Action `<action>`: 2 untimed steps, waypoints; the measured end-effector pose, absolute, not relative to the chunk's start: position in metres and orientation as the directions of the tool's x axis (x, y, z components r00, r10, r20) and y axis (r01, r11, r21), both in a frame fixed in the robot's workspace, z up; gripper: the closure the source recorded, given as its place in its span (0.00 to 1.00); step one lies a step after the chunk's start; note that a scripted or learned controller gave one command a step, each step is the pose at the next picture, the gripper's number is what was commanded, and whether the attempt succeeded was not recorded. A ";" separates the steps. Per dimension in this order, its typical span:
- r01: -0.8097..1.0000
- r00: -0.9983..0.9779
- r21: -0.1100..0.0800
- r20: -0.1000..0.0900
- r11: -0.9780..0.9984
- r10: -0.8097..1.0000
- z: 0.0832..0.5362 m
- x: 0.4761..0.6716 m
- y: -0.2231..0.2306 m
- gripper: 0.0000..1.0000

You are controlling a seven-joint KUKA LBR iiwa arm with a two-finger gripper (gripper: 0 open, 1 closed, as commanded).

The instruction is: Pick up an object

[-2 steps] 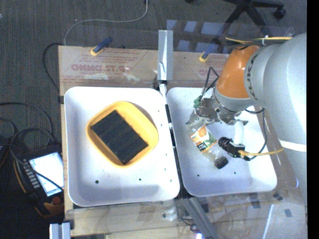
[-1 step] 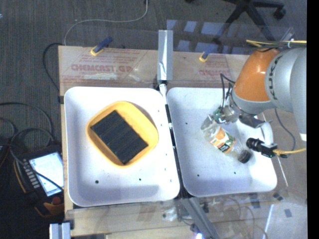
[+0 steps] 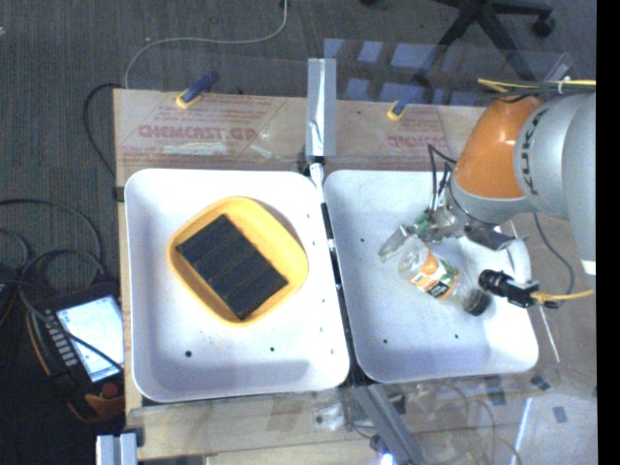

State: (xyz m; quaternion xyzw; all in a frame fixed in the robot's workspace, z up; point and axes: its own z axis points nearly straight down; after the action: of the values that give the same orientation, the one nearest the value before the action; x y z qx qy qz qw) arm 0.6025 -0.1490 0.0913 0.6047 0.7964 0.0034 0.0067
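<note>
Bottle (image 3: 430, 273) at the gripper's (image 3: 433, 223) six o'clock: centre over it before descending; jaws' state unclear.

The desk (image 3: 213, 134) is a pale wooden board with faded red lettering across its far strip, standing on dark carpet. Two shallow white bins rest on it side by side, close together, with a dark seam between them. The left bin (image 3: 155, 356) lies toward the left edge of the desk; the right bin (image 3: 387, 356) sits beside it. A metal upright (image 3: 316, 114) rises at the far edge, just above the gap between the bins. Two small yellow-and-blue clamps (image 3: 196, 89) grip the far edge of the desk, one on each side of the upright.
</note>
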 end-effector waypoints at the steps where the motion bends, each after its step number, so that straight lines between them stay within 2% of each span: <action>1: 0.920 -0.391 -0.001 -0.001 0.391 0.920 0.177 0.579 -0.196 0.00; 2: 0.897 -0.443 0.001 0.001 0.443 0.897 0.095 0.574 -0.199 0.00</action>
State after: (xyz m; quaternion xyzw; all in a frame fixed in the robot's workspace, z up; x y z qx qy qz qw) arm 0.5742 -0.1988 0.0953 0.5278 0.8494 0.0009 -0.0002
